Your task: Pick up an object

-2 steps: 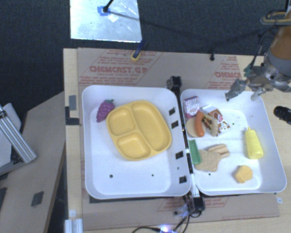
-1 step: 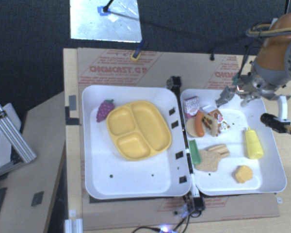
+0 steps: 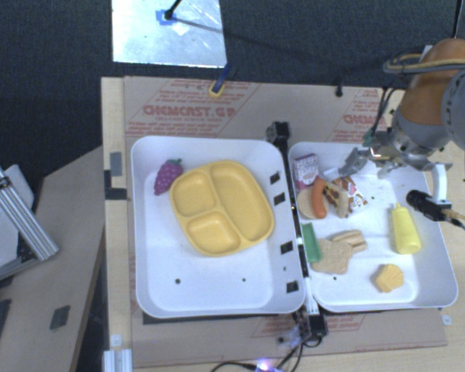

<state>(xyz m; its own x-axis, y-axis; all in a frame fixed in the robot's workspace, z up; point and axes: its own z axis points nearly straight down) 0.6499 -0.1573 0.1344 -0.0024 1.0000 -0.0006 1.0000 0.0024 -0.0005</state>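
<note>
A dark carpeted floor surrounds a pale wooden worktop (image 3: 77, 208) on which a cardboard sheet carries two shallow white bins side by side. The arm (image 3: 442, 91), grey with an orange band, comes in from the right and ends in the pincer (image 3: 356, 161), which hangs over the upper part of the right bin (image 3: 434, 285). How far the pincer is open cannot be told from this slant, and nothing can be seen caught in it.

Just below the pincer lies a small cluster of toy food: a red sausage (image 3: 318, 198) on a round tan disc, with a crumpled red-and-white wrapper (image 3: 349, 194) touching it on the right. To the pincer's left, near the bin's inner wall, stands a small white and purple carton (image 3: 305, 167). Further below it are a green strip (image 3: 309, 242), a tan bread-like piece (image 3: 337, 253) and, lower right, a small orange-yellow lump (image 3: 388, 277). To the right and below the pincer lies a yellow bottle (image 3: 404, 229), with a black part of the arm's fittings beside its top.

Well to the left of the pincer, the left bin (image 3: 151, 285) holds a yellow compartment tray (image 3: 217, 205) and a purple bunch of grapes (image 3: 167, 176) beside the tray's upper left corner.
</note>
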